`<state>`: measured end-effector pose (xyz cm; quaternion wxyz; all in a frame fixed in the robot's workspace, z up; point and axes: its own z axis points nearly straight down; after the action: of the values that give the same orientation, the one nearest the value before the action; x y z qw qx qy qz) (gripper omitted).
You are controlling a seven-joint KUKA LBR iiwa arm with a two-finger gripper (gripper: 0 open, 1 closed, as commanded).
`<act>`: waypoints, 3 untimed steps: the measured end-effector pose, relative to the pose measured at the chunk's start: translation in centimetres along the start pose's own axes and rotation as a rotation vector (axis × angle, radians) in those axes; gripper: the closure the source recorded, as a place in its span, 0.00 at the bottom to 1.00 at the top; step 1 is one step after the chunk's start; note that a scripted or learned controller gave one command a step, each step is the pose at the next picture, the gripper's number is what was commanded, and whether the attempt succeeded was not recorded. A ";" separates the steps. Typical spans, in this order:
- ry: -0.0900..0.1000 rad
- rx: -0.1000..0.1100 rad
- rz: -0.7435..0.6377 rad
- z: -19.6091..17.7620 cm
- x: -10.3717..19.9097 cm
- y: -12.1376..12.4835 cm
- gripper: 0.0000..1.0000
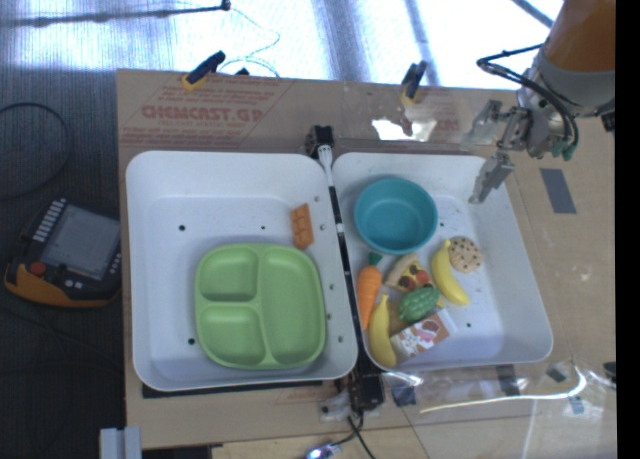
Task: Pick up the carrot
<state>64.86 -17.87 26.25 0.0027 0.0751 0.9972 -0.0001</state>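
The carrot (pixel 368 290) is orange with a green top and lies in the right bin (pixel 520 277), close against its left wall, pointing toward the front. A yellow banana (pixel 380 332) touches its lower end. My gripper (pixel 490 151) hangs over the right bin's far right corner, well away from the carrot, to its upper right. Its fingers (pixel 491 179) stand open with nothing between them.
Behind the carrot stands a blue bowl (pixel 397 214). To the carrot's right are a second banana (pixel 453 275), a cookie (pixel 463 254), a green vegetable (pixel 418 302) and a small box (pixel 422 335). The left bin (pixel 160 197) holds a green divided plate (pixel 260 304) and an orange block (pixel 301 226).
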 end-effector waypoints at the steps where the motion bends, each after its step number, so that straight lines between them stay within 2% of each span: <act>1: 0.008 0.002 0.313 10.8 2.5 4.5 0.00; 2: -0.031 0.003 0.635 12.3 9.2 6.0 0.00; 3: -0.041 0.000 0.759 6.4 11.5 11.3 0.00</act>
<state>55.25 -4.96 19.77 0.0224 0.4389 0.8982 -0.0005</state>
